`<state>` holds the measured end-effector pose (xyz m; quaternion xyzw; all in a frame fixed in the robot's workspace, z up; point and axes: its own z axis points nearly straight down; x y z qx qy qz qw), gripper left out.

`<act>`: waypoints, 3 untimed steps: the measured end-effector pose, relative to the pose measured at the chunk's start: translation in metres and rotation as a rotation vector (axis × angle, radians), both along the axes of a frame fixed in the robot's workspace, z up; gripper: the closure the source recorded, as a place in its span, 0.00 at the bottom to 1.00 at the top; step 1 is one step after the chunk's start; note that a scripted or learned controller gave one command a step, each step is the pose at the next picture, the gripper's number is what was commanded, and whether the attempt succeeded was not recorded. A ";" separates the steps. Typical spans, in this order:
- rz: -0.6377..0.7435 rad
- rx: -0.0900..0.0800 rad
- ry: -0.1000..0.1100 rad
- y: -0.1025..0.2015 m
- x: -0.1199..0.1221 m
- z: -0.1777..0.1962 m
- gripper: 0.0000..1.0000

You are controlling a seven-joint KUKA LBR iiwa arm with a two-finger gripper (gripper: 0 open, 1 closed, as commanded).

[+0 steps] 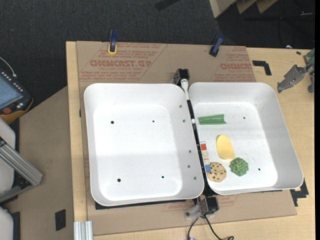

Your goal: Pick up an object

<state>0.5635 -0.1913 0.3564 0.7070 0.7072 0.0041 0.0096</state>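
Camera view: my hand (296, 77) sits at the right edge, outside the right bin (280, 134), carrying nothing; whether it is released or clenched I cannot tell. The right bin holds a green strip (212, 119), a yellow oval piece (225, 147), a cookie (217, 172) and a broccoli-like green piece (239, 166). I judge all to be light, rigid toy food; the broccoli-like piece, bulkiest, offers the best grip across its sides.

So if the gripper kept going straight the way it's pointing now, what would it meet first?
The grey two-finger gripper sits at the right edge, tips pointing left and down. Carried on, it would likely meet the right-hand shallow white bin's upper right rim first; its height above the bench is unclear.
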 end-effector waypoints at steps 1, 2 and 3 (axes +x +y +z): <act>0.001 0.003 0.013 0.002 -0.001 0.000 1.00; 0.004 0.002 -0.003 0.037 -0.029 0.190 1.00; 0.002 0.008 0.019 0.058 -0.027 0.179 1.00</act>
